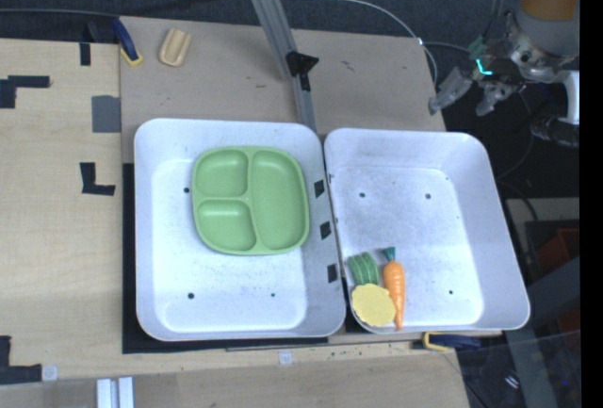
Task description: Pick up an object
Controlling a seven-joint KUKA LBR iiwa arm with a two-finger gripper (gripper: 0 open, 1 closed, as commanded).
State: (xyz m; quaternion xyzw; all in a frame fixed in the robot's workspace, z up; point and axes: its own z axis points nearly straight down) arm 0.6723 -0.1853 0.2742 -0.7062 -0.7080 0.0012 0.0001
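Observation:
A toy carrot (pixel 395 291) with green leaves (pixel 364 267) lies in the near left corner of the right bin (pixel 471 208), next to a round yellow piece (pixel 373 305). A green divided plate (pixel 251 200) lies in the left bin (pixel 160 236). My gripper (pixel 468 93) hangs outside the bins, beyond the far right corner of the right bin, over the bench edge. Its two dark fingers stand apart with nothing between them.
A tan block (pixel 174 47) and a blue-yellow clip (pixel 126 40) lie on the bench behind the left bin. A grey metal post (pixel 273 10) slants up from between the bins. Cables run along the bench at the back right.

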